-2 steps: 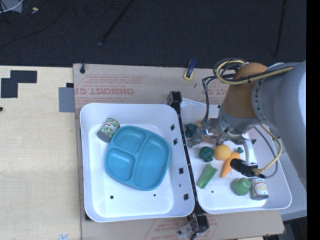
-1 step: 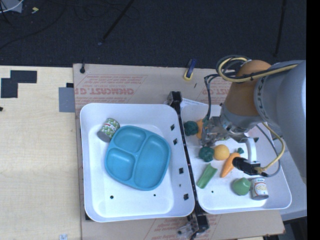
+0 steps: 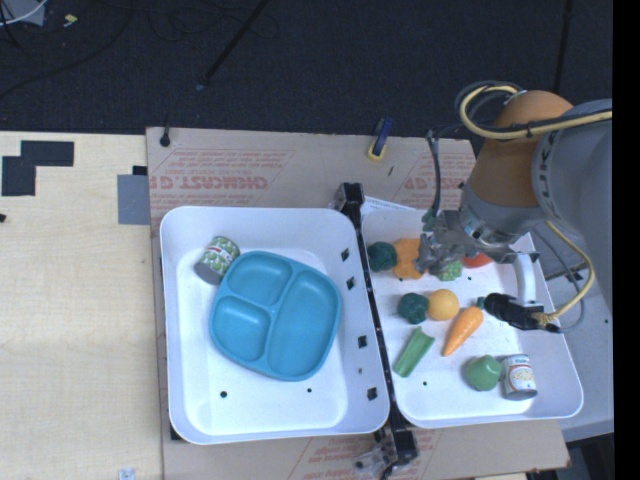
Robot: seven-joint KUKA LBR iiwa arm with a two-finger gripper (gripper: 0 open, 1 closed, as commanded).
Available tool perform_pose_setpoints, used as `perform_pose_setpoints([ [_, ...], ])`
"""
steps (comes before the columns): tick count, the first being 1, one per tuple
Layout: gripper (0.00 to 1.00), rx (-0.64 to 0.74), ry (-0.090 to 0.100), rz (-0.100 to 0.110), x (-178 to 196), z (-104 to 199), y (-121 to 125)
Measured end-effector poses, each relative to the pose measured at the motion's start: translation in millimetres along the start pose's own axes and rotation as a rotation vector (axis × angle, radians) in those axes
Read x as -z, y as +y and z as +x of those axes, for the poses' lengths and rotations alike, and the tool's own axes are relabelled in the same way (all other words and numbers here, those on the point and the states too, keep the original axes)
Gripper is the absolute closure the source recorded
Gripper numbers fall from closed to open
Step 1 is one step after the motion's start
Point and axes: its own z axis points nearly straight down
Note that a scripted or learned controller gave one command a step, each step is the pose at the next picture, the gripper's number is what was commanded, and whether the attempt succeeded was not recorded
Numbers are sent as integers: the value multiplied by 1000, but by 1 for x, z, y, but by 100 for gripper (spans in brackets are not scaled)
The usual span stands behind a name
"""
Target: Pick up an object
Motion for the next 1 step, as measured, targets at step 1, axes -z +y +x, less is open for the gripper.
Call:
perform_pose_setpoints([
  [1, 100, 5, 1, -1, 57, 9, 1],
])
